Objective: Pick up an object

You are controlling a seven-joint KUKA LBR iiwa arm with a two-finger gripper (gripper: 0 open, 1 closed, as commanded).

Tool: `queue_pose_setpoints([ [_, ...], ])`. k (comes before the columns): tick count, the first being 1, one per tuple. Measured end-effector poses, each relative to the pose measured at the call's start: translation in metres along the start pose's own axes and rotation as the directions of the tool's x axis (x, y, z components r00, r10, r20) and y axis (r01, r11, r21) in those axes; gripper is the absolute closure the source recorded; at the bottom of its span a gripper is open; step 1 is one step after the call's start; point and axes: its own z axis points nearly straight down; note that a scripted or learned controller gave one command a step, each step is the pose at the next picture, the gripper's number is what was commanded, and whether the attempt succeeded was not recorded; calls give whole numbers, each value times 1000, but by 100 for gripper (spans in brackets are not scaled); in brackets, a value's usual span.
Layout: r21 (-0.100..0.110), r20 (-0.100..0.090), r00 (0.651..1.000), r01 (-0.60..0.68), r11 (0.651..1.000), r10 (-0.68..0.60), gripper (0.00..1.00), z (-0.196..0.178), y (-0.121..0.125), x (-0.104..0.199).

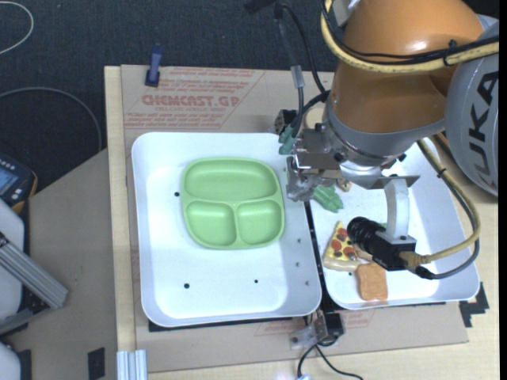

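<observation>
There are two white bins on the bench, the left bin (222, 287) at 9 o'clock of the right bin (432, 291). One green plate (234, 203) lies in the left bin. It has three compartments: one large at its 12 o'clock and two smaller at its 5 and 7 o'clock. The right bin shows three small things. One pizza slice (341, 249) lies at its 8 o'clock, one tan bread-like piece (371, 282) at 5 o'clock of the slice, and one green piece (329, 199), partly hidden, at 12 o'clock of the slice. One board with red lettering (198, 97) lies under both bins, with one blue clip (153, 66) at its 11 o'clock corner.
</observation>
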Motion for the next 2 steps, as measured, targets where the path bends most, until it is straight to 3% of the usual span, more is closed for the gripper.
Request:
queue_pose_setpoints([
  [1, -21, -5, 1000, 2, 1000, -2, 100, -67, 1, 5],
  [2, -10, -1, 1000, -8, 1000, 8, 100, -45, 1, -69],
])
